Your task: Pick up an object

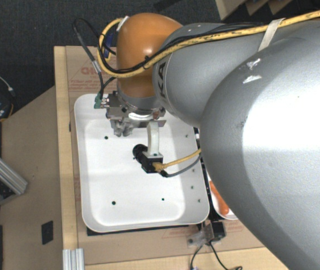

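1. Arm [272,122]: smooth grey casing, rounded and glossy. It enters from the right of the view and covers most of that side. A domed orange band [143,44] sits above the wrist.

2. Gripper [118,129]: dark grey metal, hanging below the wrist over the far part of the left bin [86,167]. Whether it is spread or pressed together cannot be told from this angle. Nothing is seen held in it.

3. Left bin: shallow white tray with a smooth, slightly shiny floor, rounded corners and a low raised rim. A few small dark dots [113,202] mark its floor.

4. Right bin [221,214]: only a narrow strip shows between the left bin's edge and the arm. The rest is hidden under the arm.

5. Orange object [218,198]: lies in the visible strip of the right bin, close to the near corner. Only a small patch of plain orange surface shows, so its shape cannot be judged.

6. Relation: the orange object is well apart from the gripper, toward the near right in the view and in the other bin.

7. Bench [64,151]: flat, matte, pale brown surface bearing both bins.
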You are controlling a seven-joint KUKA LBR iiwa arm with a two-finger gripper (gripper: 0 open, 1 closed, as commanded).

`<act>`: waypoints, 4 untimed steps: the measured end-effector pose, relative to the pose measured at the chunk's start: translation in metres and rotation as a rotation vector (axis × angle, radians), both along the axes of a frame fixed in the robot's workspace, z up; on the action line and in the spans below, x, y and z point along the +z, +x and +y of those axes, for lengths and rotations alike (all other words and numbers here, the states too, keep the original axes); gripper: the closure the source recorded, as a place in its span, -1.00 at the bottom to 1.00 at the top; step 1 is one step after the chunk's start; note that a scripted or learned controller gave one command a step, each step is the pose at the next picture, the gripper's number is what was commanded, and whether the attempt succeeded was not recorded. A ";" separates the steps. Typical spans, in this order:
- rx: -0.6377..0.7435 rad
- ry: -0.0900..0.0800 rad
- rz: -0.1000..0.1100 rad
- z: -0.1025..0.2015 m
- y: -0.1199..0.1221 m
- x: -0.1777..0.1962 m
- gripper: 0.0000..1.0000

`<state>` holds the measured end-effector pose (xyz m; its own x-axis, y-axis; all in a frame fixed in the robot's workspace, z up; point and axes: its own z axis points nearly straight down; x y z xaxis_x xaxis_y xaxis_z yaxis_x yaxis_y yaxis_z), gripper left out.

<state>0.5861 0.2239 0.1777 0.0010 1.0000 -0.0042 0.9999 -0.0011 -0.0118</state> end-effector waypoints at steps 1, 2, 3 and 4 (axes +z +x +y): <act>0.001 0.005 -0.015 0.000 0.044 0.005 1.00; -0.006 0.001 -0.015 -0.071 0.068 0.005 1.00; 0.001 0.005 -0.018 -0.066 0.067 0.016 1.00; 0.001 0.005 -0.020 -0.065 0.068 0.026 1.00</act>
<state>0.6540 0.1588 0.2040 0.0005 1.0000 0.0011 1.0000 -0.0005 0.0086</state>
